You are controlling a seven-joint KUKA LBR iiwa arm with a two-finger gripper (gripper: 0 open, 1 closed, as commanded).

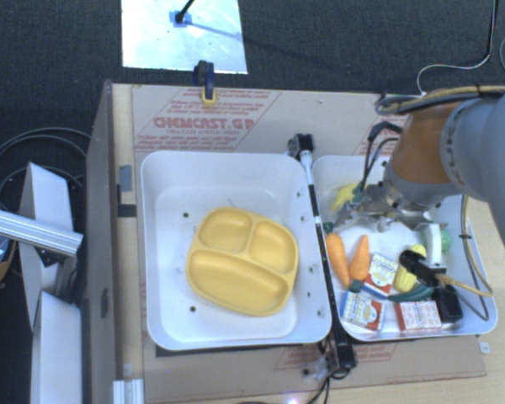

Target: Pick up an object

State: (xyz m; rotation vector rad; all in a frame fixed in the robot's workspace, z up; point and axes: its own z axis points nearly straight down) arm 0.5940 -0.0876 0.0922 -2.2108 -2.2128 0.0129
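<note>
My gripper (359, 211) hangs low over the back part of the right bin (480, 326), below the grey arm with its orange band (425, 150). Just in front of it lie two orange carrots (337, 257) (359, 255), side by side and pointing away from the camera. A yellow piece of toy food (345, 194) lies just behind the gripper, near the bin's back left corner. I see nothing held in the gripper.
The left bin (164, 225) holds a yellow divided plate (242, 259). In the right bin's front half lie small printed cartons (361, 310) (417, 314) (381, 269), a green piece (406, 293) and a yellow piece (417, 251). A black clamp (303, 146) sits between the bins.
</note>
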